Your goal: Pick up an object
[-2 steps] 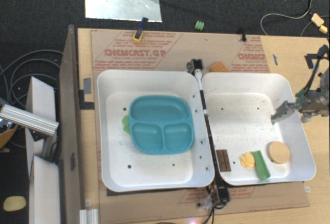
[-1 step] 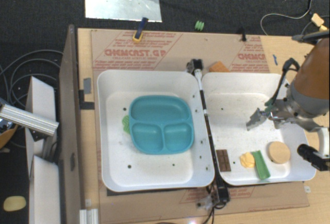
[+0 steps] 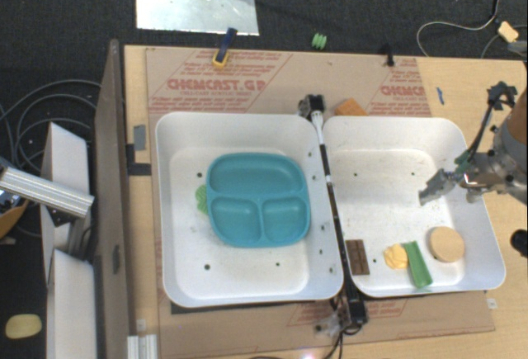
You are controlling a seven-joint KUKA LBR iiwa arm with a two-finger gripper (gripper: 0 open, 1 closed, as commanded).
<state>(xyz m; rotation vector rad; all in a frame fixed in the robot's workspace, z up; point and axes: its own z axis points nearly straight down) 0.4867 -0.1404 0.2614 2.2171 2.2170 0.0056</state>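
Note:
My gripper (image 3: 437, 186) hangs over the right part of the right bin (image 3: 388, 139), its grey fingers pointing left and down, with nothing seen between them. Below it, near the bin's front right, lies a round tan disc (image 3: 446, 244). To the disc's left are a green stick (image 3: 417, 263), a yellow piece (image 3: 397, 256) and a small brown block (image 3: 357, 257). The left bin (image 3: 177, 184) holds a teal divided plate (image 3: 257, 199) with a small green thing (image 3: 200, 199) peeking out at its left edge.
An orange object (image 3: 351, 108) lies on the bench just behind the bins' shared divider. The arm's wrist (image 3: 503, 159) enters from the right edge. Cables run along the floor at left and top right.

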